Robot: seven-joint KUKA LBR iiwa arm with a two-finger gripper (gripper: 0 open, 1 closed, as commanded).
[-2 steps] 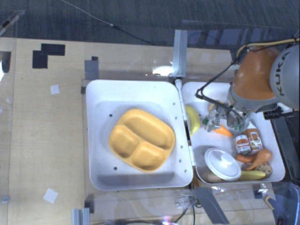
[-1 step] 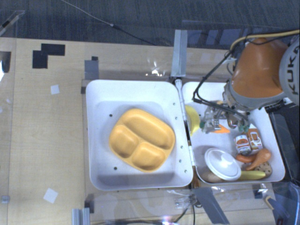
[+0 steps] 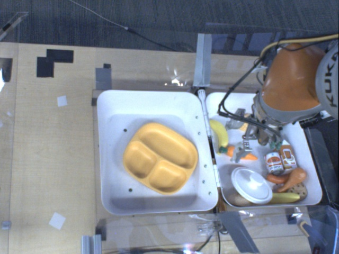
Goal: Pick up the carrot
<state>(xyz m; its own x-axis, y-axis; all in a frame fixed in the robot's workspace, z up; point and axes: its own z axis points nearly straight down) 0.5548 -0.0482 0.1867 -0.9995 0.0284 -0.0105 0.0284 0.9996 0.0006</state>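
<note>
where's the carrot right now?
In the camera view, the small orange carrot lies in the right white bin, near its left wall, just below the yellow banana and above the white round bowl, partly under the gripper.

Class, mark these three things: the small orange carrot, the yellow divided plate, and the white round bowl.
small orange carrot (image 3: 231, 151): camera view, its exposed left end.
yellow divided plate (image 3: 160, 156): camera view, its central ridge.
white round bowl (image 3: 252, 185): camera view, its middle.
</note>
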